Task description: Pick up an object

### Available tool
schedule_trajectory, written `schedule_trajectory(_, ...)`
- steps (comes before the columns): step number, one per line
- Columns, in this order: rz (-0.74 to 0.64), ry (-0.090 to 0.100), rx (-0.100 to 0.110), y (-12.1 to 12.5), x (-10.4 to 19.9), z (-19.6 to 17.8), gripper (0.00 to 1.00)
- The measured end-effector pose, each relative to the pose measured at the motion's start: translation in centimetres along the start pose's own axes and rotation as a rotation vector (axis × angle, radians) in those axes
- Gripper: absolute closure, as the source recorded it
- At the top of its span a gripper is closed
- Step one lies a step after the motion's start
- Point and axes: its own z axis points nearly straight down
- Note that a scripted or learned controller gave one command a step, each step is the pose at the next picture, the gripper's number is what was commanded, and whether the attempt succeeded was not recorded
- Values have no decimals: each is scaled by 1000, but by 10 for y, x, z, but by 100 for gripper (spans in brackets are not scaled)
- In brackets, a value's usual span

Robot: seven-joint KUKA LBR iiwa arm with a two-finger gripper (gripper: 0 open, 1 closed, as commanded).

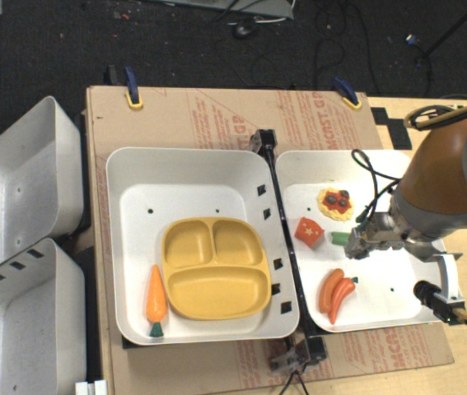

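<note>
The right bin (398, 307) holds a red block-shaped toy (309, 232), a small round yellow tart with dark red berries (336, 204) and a pair of red chili peppers (337, 293). A small green piece (340, 239) lies just right of the red toy. My gripper (360, 243) hangs low over the middle of this bin, its tip right beside the green piece. The grey arm with its orange band (443, 179) comes in from the right and hides the bin's right part.
In the left bin (126, 220) lie a yellow divided plate (215, 267) and an orange carrot (156, 296) along the plate's left side. A black divider (278, 212) runs between the bins. Grey trays (19, 220) stand off the bench's left edge.
</note>
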Motion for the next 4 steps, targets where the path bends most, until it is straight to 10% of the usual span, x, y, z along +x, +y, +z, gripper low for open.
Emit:
schedule_trajectory(2,-4,-1,-2,3,-3,-71,100)
schedule_trajectory(4,-9,2,-1,48,87,-88,100)
